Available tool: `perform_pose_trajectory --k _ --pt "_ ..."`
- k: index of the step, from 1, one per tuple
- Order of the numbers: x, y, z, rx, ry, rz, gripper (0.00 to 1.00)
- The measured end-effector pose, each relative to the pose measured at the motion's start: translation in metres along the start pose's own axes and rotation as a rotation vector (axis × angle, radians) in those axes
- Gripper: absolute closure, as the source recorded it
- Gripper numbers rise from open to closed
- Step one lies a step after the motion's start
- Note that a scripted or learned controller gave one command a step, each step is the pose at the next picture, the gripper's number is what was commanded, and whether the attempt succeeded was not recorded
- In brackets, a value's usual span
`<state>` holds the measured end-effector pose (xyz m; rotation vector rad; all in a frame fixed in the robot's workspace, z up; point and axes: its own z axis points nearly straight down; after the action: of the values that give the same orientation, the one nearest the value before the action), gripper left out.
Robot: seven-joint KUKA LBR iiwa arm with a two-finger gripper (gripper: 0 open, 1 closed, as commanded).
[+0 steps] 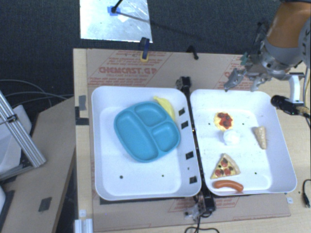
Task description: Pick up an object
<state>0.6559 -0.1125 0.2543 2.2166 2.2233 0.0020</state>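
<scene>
Nothing is picked up yet: the gripper (246, 81) hangs with its jaws spread wide and bare above the far rim of the right bin (279, 144) (toy food, including a pizza slice (225, 166), lies inside).

My bench (58, 125) is pale tan, and a sheet of brown cardboard (131, 67) with faded red lettering lies on it. Beyond the bench I see dark blue-grey carpet (39, 38) covering the floor. A shiny silver panel (114, 13) lies on that carpet near the top, with a small blue patch on it. At my far left stands an aluminium frame rail (19, 135), tilted, and thin grey cables (29, 93) run across the carpet toward it. The light is even and soft.
</scene>
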Motion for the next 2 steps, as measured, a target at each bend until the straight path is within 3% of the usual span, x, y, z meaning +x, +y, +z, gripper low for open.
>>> perform_pose_trajectory --k 1,2 --pt "0.007 0.001 0.094 0.009 0.002 0.000 0.00" --pt "0.101 0.014 0.068 -0.003 0.004 -0.010 0.00"
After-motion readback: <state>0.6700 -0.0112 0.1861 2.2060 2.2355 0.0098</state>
